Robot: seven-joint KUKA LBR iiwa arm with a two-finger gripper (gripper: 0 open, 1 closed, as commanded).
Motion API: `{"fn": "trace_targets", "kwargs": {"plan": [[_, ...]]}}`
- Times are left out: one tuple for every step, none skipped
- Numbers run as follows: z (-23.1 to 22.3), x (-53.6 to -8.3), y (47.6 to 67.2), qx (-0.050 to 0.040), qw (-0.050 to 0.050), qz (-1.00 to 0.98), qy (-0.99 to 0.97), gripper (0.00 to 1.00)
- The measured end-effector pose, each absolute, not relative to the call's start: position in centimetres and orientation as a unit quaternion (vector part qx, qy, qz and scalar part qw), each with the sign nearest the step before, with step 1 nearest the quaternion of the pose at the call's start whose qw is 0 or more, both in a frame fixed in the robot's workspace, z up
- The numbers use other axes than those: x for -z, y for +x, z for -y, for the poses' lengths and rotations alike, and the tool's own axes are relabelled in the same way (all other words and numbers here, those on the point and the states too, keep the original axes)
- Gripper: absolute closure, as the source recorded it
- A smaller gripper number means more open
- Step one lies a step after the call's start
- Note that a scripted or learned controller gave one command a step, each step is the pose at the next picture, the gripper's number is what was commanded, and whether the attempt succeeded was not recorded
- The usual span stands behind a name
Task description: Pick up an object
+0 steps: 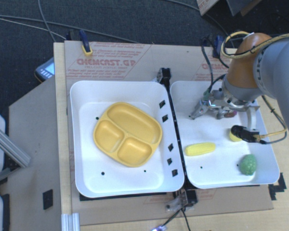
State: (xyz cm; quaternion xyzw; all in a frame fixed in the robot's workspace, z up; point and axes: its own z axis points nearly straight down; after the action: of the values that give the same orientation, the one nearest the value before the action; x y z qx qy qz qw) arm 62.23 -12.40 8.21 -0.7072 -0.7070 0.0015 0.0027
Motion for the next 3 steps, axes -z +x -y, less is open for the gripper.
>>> {"fn": "trace_targets", "kwargs": {"plan": [[12.4, -9.7, 62.4, 0.0007, 0.0, 0.707, -0.707, 1.0], [12.0, -14.1, 62.4, 0.0015, -0.002, 0.708, -0.707, 1.0], [11.8, -18.6, 62.1, 0.0019, -0.002, 0.708, -0.707, 1.0]]}}
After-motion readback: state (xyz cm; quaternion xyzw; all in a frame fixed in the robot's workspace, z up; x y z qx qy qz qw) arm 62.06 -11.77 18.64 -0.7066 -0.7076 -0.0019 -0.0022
